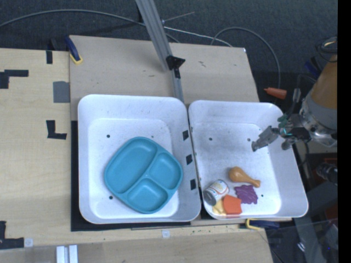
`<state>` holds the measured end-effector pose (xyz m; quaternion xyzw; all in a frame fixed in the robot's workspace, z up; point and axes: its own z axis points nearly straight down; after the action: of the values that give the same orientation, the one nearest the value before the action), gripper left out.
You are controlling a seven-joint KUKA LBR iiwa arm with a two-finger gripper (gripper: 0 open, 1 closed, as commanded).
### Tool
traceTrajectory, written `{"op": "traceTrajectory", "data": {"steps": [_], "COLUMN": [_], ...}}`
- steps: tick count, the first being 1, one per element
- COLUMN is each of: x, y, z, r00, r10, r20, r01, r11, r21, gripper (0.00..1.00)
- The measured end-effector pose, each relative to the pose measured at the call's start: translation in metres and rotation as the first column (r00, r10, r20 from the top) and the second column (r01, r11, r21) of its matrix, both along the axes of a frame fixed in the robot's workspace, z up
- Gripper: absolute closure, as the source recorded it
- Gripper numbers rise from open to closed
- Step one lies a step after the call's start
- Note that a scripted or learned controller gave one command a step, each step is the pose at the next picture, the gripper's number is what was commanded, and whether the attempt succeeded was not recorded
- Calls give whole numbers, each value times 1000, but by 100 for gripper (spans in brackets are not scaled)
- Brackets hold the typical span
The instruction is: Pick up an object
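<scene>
Gripper (272,139) with spread, empty jaws over right bin (274,114), above drumstick (243,176), purple piece (247,193), orange block (232,205) and can (216,190); blue plate (143,174) in left bin (88,111).

No writing, label, brand or number can be read anywhere; the small can's (216,190) print is too blurred.

The arm (327,95) is cut off by the right edge, only its wrist end in sight. The pincer (272,138) is small and blurred, its fingers unreadable. The yellow piece (219,207) lies partly hidden under the orange block (232,205).
</scene>
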<state>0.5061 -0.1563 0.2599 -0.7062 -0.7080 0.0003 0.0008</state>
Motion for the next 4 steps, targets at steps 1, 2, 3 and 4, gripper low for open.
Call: {"op": "traceTrajectory", "data": {"steps": [1, 2, 3, 4], "x": [0, 9, 8, 6], "y": [0, -2, 7, 8], "z": [0, -51, -111, -166], "r00": [1000, 1000, 1000, 1000], "r10": [0, -1, -1, -1], "r20": [0, -5, -7, -7], "r01": [0, 1, 1, 1], "r11": [1000, 1000, 1000, 1000], "r21": [0, 0, 1, 1], "gripper": [0, 0, 0, 0]}}
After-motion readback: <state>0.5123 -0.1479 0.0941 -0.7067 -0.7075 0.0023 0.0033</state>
